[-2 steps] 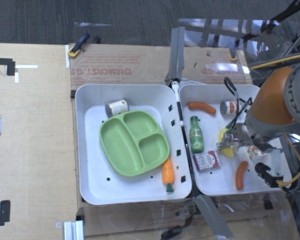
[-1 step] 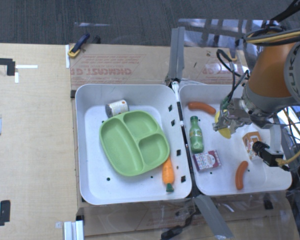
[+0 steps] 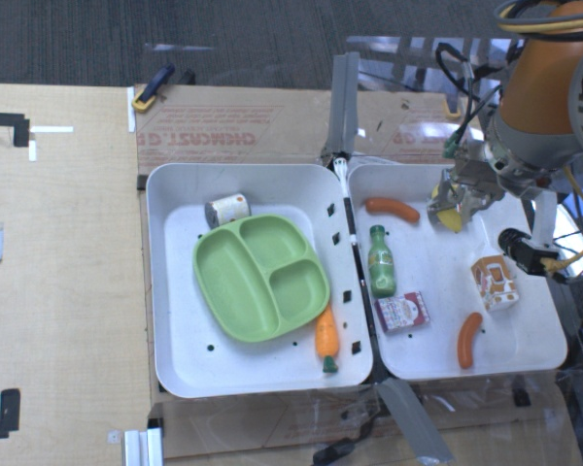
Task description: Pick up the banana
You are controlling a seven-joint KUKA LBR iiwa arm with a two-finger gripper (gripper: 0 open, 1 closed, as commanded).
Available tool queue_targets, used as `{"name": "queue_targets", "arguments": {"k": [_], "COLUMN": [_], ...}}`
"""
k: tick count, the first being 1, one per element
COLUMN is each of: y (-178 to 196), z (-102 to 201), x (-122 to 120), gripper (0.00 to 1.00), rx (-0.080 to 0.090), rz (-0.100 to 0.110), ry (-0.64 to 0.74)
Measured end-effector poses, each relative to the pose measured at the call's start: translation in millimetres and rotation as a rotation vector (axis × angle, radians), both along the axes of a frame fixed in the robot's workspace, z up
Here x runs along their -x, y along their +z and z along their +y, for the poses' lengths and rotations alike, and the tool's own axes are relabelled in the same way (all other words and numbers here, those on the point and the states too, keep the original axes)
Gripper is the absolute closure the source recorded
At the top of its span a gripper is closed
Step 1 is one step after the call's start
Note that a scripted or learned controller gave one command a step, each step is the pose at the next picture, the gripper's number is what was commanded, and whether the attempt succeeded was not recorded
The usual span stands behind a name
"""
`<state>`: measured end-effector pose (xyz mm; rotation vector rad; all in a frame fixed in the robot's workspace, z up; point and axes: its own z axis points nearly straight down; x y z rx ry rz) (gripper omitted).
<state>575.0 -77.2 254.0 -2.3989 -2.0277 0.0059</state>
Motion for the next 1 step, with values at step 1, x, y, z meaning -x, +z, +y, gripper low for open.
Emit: {"name": "queue_targets", "arguments": {"k": [1], "y": [-44.2], "z": [-14.4], "x": [0.3], "gripper": [1.00], "rx": [-0.002], "rz": [0.002], "ry": [0.167]}}
